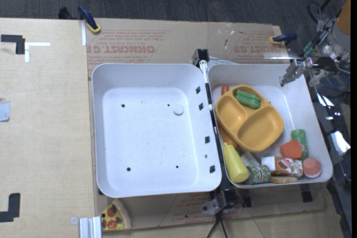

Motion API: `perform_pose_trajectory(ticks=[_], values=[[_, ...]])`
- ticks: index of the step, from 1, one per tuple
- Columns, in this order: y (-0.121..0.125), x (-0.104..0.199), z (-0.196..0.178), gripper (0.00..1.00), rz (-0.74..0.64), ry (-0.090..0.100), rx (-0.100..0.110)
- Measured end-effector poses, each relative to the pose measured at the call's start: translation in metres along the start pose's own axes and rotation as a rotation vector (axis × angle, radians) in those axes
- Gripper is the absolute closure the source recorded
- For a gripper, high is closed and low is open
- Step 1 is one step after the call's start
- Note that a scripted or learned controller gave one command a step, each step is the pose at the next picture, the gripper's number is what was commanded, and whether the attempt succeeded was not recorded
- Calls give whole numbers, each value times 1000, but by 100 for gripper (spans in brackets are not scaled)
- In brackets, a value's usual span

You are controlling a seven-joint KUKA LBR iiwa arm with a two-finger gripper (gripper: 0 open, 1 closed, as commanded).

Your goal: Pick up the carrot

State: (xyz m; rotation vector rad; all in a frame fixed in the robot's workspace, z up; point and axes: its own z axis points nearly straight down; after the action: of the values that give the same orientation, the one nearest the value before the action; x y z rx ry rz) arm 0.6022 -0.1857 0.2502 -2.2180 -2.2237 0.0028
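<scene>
The carrot (292, 149) is an orange toy piece with a green top, lying in the right bin (312, 103) near its front right, just off the yellow plate's rim. My gripper (291, 74) hangs over the bin's back right corner, well behind the carrot and apart from it. Nothing is visibly held in it. The arm comes in from the right edge.
A yellow divided plate (249, 118) holding a green vegetable (248, 98) fills the bin's middle. A yellow bottle (235, 164), a can (257, 173), a packet (287, 165) and a pink disc (312, 167) crowd the front. The left bin (111, 175) holds a small white disc (178, 110).
</scene>
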Motion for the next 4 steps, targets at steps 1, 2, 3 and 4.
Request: perform_pose_trajectory(ticks=[1,2,3,4], values=[[-23,-23,147,0,-182,-2,-6],[-32,16,155,0,-35,-6,-6],[8,-25,159,0,153,16,2],[8,-28,149,100,149,6,0]])
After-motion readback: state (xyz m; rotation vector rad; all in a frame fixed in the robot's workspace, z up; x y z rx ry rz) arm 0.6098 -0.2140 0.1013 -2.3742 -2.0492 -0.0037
